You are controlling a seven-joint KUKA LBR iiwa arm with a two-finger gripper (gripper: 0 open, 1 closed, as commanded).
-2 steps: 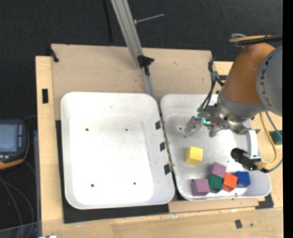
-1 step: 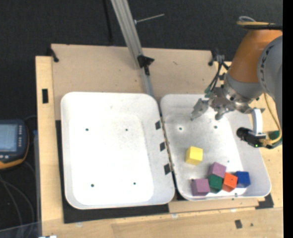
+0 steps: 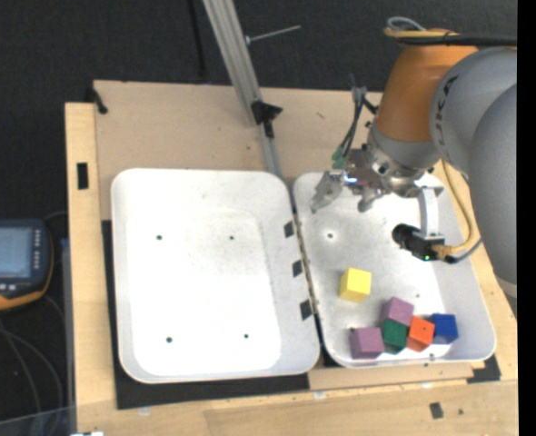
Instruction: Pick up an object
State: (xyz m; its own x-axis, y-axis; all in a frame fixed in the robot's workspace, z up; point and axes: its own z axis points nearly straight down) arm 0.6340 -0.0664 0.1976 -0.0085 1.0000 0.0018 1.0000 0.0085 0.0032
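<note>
Six blocks sit in the right bin: a yellow one alone near the middle, and two purple, a green, an orange and a blue bunched at the near edge. The gripper hangs over the bin's far end with its jaws apart and nothing between them. This looks like the approach; next it must move toward a block, likely the yellow one, and descend.

Both bins, left & right, look like smooth white plastic w/ a slight sheen. Tabletop reads as matt, light wood/board. Blocks, e.g. yellow one, look matt, solid-coloured. Slanted pole looks like ribbed metal. Arm's orange band looks smooth, semi-gloss.
</note>
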